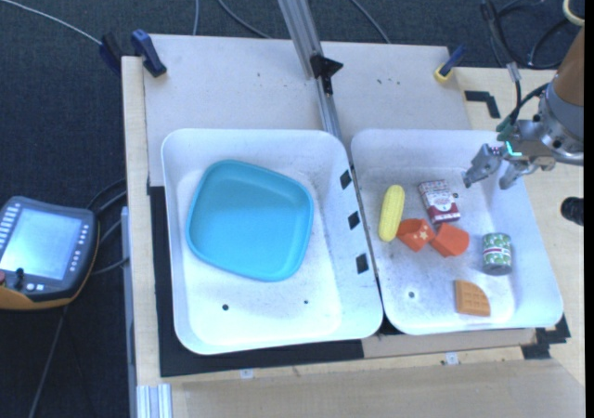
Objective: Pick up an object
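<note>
Your gripper (496,168) hung over the right bin's (548,295) far corner, fingers spread and holding nothing. The red carton (439,202) lay just beside it, near the corn cob (392,212).

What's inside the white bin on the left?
The left bin holds one blue plate, lying flat. Around it the bin's floor shows bare white with dark specks. Whatever might lie under the plate is covered, so I cannot tell.

Right bin (548,258) holds corn (392,212), red carton (439,202), two orange blocks (433,237), green can (497,252), waffle (471,298).
</note>
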`<control>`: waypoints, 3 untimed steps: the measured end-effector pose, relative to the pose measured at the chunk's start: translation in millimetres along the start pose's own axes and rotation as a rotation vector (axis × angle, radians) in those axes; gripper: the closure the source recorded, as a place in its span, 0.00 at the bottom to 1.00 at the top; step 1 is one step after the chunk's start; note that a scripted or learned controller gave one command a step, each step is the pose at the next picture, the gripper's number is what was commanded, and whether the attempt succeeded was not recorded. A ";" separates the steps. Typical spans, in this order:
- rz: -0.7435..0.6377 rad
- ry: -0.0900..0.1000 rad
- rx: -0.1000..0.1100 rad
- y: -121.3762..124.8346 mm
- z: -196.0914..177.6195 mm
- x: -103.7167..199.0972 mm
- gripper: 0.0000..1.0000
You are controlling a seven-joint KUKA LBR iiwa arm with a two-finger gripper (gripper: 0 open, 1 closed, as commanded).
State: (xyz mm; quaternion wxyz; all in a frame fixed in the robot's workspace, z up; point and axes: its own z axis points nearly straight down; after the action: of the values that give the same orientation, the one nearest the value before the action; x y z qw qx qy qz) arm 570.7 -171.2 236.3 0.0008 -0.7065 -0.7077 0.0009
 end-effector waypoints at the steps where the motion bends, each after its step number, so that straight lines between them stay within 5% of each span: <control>1: 0.000 0.000 0.000 0.0 0.1 0.0 0.00; 3: 0.000 0.001 0.005 11.4 96.8 -2.0 0.00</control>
State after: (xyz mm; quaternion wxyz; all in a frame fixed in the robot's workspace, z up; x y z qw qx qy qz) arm 581.9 -173.2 139.4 0.0028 -0.7063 -0.7079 0.0021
